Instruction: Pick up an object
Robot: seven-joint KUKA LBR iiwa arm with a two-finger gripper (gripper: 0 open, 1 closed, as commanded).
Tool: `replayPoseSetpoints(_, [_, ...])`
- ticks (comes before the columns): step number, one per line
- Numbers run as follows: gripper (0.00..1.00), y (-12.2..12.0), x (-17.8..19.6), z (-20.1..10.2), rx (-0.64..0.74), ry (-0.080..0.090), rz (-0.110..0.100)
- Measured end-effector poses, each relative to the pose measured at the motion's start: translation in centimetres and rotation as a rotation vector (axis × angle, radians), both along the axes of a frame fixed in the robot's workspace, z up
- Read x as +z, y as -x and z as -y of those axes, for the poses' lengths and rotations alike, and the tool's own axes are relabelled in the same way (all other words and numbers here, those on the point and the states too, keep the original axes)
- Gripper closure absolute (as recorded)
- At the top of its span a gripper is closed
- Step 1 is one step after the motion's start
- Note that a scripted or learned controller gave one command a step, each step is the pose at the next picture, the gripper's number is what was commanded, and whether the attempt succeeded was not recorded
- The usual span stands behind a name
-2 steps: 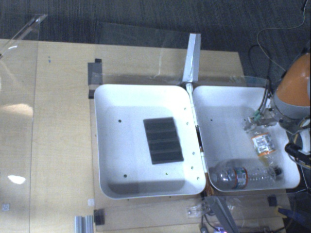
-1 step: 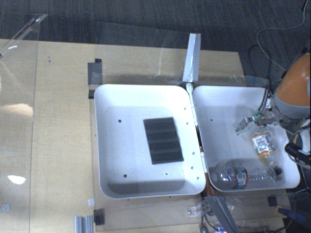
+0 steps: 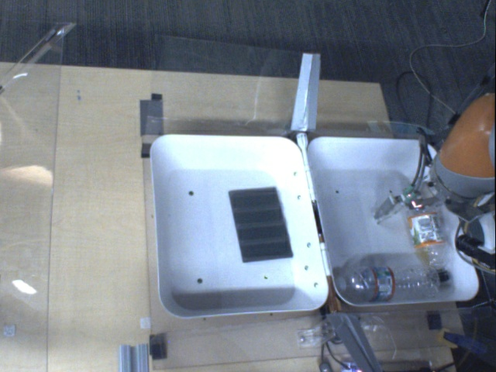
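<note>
My gripper (image 3: 403,201) hangs low over the right bin (image 3: 349,169), near its right side, below the arm's orange band (image 3: 471,147). A small packet with an orange and green label (image 3: 425,229) lies just below and right of the gripper, close to it; I cannot tell whether they touch. A clear plastic bottle with a blue label (image 3: 387,281) lies on its side along the right bin's front wall. In the left bin (image 3: 178,208) a black ribbed rectangular block (image 3: 260,223) lies flat near the middle.
A metal divider post (image 3: 305,99) stands behind the seam between the two bins. Cables (image 3: 442,60) run at the far right. The wooden bench (image 3: 85,208) stretches to the left under a clear sheet.
</note>
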State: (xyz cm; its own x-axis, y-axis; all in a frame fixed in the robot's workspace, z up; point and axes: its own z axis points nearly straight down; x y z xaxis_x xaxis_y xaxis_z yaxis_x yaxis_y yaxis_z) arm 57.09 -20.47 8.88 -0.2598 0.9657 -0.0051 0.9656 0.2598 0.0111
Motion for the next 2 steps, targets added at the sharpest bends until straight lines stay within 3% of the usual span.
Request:
replayPoseSetpoints(1, [1.00, -0.28, 1.24, -0.13, 0.001, -0.001, 0.008])
replayPoseSetpoints(2, [0.00, -0.27, 1.22, -0.13, 0.001, -0.001, 0.007])
